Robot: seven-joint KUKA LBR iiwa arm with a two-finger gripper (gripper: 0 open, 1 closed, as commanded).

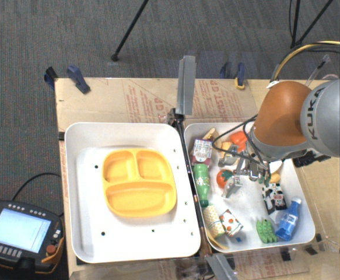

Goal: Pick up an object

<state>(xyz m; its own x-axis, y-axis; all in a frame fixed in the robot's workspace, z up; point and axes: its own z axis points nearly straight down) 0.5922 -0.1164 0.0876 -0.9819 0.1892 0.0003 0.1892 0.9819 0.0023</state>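
Note:
My gripper [233, 186] hangs low over the middle of the right bin [307, 212], under the orange wrist band. Its two fingers stand open and slightly apart, with nothing between them. A red-orange round object [223, 178] lies just to their left, close to or touching one finger. A green bottle [201, 183] lies along the bin's left wall. Near the front sit a white box with red spots [231, 223] and a yellow ribbed piece [213, 219]. To the right are a black-and-white item [273, 198], a blue bottle [288, 219] and a green toy [265, 230].
A small patterned carton [202, 150] and an orange object [238, 139] lie at the back of the right bin, partly under the arm. The left bin [76, 156] holds a yellow divided plate [139, 181]. A grey post [186, 92] stands behind the divider between the bins.

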